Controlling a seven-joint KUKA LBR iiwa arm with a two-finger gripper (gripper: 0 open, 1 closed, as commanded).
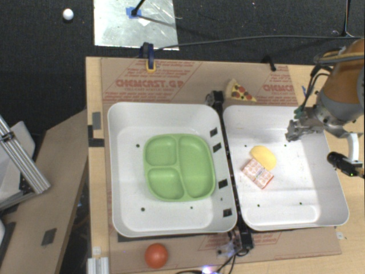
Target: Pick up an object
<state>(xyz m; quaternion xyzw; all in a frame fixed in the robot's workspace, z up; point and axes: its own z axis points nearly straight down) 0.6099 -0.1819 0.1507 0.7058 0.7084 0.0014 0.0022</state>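
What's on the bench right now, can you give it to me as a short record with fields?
left bin: green plastic divided tray
right bin: yellow rounded object touching a pink and white patterned small box
bench, outside bins: toy pizza slice at back; red-orange ball at front
gripper: over right bin's back right, apart from both objects

Arm (346,84) is chunky and rounded, w/ a wide orange band up top and a pale grey shell under it, kinda glossy. Thin dark cables loop down the side of the orange part, approx along its left edge. The pincer (293,131) end is a darker grey metal block, boxy, lots of small edges. Separate black piece (344,164) sticks out lower right, next to a white bit.
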